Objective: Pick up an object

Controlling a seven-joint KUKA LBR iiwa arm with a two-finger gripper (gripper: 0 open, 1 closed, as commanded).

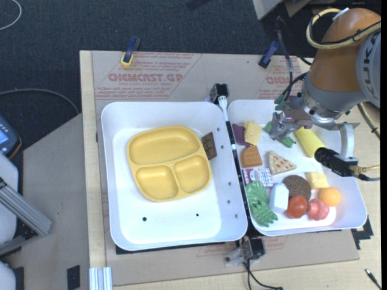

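The gripper (282, 127) is hanging low over the far part of the right bin (357, 213), just beside a green piece (287, 141) and a yellow corn cob (308, 141). Whether the claw is open or closed cannot be told; the wrist hardware is masking it, and nothing is showing as held.

No particular object is named in the task. Candidates are lying crowded in the right bin: a yellow cheese wedge (252, 132), a purple piece (239, 133), a bread slice (251, 156), a pizza slice (280, 162), a brown cookie (296, 185), leafy greens (260, 201), a tomato (297, 206), a pink fruit (318, 209) and an orange (329, 196).

Risks, as judged:
- Items are touching or near-touching, so a descent is likely to be landing on two at once or nudging a neighbour aside.
- The flat pizza and bread slices are offering little to pinch.
- The round fruits are likely to be rolling away.
- The corn cob is sitting near the arm's black side fitting (332, 160); a sweep could be knocking it.

Room: the bin's far wall and the central divider (233, 156) are hemming the gripper in. The left bin (115, 162) is holding a yellow divided tray (168, 162) with a brown block (209, 145) at its edge, and bare floor is lying open around them.
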